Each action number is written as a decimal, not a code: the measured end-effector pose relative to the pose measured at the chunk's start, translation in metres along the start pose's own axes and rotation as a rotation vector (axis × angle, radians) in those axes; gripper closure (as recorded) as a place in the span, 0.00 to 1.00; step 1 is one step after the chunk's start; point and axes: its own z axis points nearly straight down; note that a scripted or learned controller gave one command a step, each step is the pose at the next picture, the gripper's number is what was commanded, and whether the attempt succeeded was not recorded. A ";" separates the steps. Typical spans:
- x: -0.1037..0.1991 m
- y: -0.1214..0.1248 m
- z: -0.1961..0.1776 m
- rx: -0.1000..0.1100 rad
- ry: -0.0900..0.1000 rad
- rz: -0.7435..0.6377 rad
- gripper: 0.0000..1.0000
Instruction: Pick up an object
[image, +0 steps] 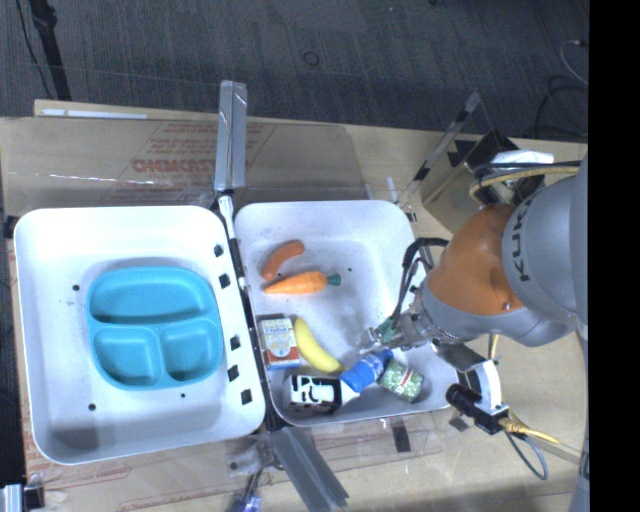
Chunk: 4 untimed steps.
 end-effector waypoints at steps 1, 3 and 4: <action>0.000 0.000 0.000 0.000 0.000 0.000 0.00; 0.036 0.003 0.012 0.005 0.002 -0.038 0.00; 0.083 0.062 0.012 0.005 0.001 -0.140 0.00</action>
